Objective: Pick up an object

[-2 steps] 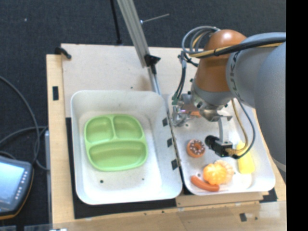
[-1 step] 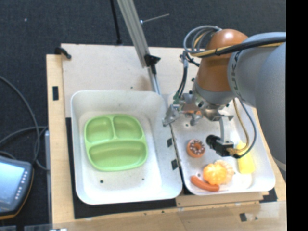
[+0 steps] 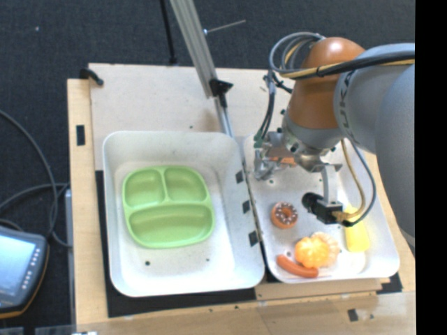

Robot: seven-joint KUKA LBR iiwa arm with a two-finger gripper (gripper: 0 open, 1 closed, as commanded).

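Note:
In the right bin (image 3: 380, 257) lie a brown sprinkled doughnut (image 3: 283, 215), an orange fruit (image 3: 316, 250), a red sausage-shaped piece (image 3: 297, 267) and a yellow block (image 3: 357, 239). My gripper (image 3: 264, 165) hangs over the bin's far left corner, close to the wall between the bins. It is a short way up and left of the doughnut, not touching it. Nothing can be seen held in it.
The left bin (image 3: 115, 152) holds a green divided plate (image 3: 167, 206). A slanted metal pole (image 3: 199, 47) rises behind the bins, just left of the arm. The grey arm (image 3: 377, 96) covers the right bin's far right part.

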